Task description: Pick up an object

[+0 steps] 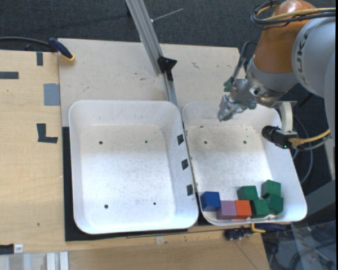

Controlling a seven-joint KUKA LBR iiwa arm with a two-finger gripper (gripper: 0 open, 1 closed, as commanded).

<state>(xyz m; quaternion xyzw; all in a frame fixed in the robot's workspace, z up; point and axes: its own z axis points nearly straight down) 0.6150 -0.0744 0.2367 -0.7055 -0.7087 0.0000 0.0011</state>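
Blocks point(243, 202) crowd the right bin's point(225, 151) near corner; the tool point(226, 112), grip state unclear, may jam between neighbours.

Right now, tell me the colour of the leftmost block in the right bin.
Blue block, seen in the camera view.

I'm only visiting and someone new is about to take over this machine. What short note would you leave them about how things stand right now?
Gripper: the grey two-finger gripper hangs over the far edge of the right-hand shallow white bin; whether it is open or shut cannot be told, and nothing shows in it.
Things: small blocks cluster in that bin's near corner: a blue cube, a purple block, an orange block and several green blocks.
Done: nothing picked up yet.
Left: bring the gripper to the blocks, grasp one, lift it.
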